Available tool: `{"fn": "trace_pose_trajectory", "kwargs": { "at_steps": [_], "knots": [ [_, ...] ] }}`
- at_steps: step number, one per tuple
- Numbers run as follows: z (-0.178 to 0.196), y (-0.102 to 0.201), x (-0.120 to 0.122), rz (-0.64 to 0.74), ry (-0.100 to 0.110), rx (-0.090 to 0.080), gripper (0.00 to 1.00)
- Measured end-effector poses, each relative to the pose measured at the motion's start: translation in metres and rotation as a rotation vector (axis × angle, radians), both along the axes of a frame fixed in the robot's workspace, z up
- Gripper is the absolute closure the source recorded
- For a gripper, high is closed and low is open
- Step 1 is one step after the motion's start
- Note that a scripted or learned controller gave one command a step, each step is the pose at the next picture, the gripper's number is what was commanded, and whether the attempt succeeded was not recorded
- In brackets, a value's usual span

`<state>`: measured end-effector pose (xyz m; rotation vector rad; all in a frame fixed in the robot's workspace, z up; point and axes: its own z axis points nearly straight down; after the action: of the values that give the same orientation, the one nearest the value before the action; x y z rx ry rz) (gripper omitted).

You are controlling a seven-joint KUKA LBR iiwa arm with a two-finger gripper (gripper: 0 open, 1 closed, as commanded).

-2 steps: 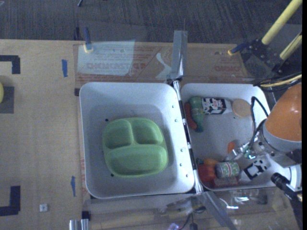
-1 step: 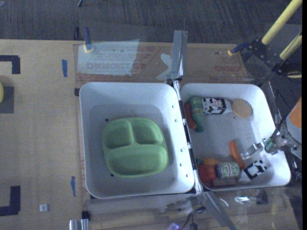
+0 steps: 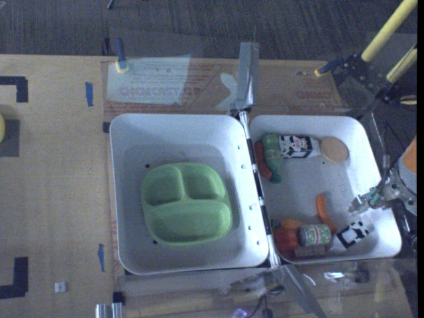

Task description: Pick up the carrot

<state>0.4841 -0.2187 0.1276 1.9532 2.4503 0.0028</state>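
Observation:
The carrot (image 3: 322, 210) is a small orange stick lying in the right bin (image 3: 366, 146), near the middle of its front half. My gripper (image 3: 368, 199) reaches in over the bin's right wall and sits a short way to the right of the carrot, apart from it. Nothing shows between the gripper and the carrot.
The right bin also holds a milk carton (image 3: 295, 146), a tan round piece (image 3: 335, 150), a green and red item (image 3: 267, 161), a can (image 3: 314, 234), a red item (image 3: 286, 239) and a black-and-white carton (image 3: 355, 232). A green divided plate (image 3: 186, 203) lies in the left bin (image 3: 126, 144).

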Motion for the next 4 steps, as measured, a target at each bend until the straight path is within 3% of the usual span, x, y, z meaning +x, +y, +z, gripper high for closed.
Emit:
{"fn": "trace_pose_trajectory", "kwargs": {
  "at_steps": [1, 2, 3, 4],
  "knots": [
    [0.087, 0.049, -0.004, -0.106, 0.005, 0.003, 1.0],
    [0.14, -0.005, -0.003, 0.161, 0.002, -0.001, 1.0],
    [0.112, -0.005, -0.004, 0.544, 0.006, 0.001, 1.0],
    [0.152, -0.005, -0.003, 0.843, 0.002, -0.006, 1.0]
  ]
}}
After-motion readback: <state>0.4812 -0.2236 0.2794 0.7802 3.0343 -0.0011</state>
